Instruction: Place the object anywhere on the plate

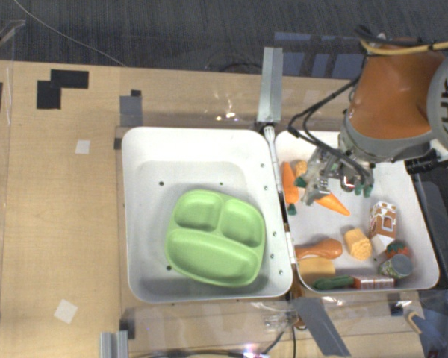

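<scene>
The gripper (325, 179) hovers low in the right bin (425, 271) over an orange carrot (333, 202). It's the pick step; whether it grips anything can't be told. The green plate (215, 237) waits in the left bin (145, 200), so next comes lift and carry leftward.

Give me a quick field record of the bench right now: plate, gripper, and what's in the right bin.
plate: green divided plate, in the left bin, nothing on it
gripper: gripper low over the right bin, upper part
near gripper: two toy carrots, one by the divider, one just below the gripper
other right-bin items: sausage-like piece, yellow corn-like piece, several small toys along the lower edge
task state: no object placed yet
</scene>
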Controlling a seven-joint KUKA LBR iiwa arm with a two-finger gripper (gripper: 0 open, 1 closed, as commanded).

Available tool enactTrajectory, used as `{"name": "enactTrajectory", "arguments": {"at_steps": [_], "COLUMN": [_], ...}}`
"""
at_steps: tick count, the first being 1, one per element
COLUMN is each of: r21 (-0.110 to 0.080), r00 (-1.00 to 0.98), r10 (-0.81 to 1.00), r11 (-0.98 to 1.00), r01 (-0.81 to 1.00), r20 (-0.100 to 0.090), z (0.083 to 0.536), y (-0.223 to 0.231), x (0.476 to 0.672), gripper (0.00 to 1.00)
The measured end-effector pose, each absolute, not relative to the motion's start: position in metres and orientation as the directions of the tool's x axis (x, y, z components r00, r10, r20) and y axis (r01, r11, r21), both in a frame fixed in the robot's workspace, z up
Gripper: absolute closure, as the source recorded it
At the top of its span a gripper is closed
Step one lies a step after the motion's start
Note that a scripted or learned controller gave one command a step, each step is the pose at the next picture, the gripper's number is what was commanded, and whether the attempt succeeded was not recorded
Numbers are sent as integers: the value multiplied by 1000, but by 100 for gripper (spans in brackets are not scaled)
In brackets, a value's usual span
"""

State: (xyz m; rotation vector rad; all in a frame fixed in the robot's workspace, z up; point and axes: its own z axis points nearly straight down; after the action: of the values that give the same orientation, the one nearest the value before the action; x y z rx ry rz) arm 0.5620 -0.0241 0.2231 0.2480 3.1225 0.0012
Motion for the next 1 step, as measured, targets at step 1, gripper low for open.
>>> {"name": "enactTrajectory", "arguments": {"at_steps": [1], "r21": [4], "r00": [-996], "r10": [-84], "r11": [996], "r01": [-84], "r20": [-6], "z": [185], "y": [92], "x": [550], "gripper": [100]}}
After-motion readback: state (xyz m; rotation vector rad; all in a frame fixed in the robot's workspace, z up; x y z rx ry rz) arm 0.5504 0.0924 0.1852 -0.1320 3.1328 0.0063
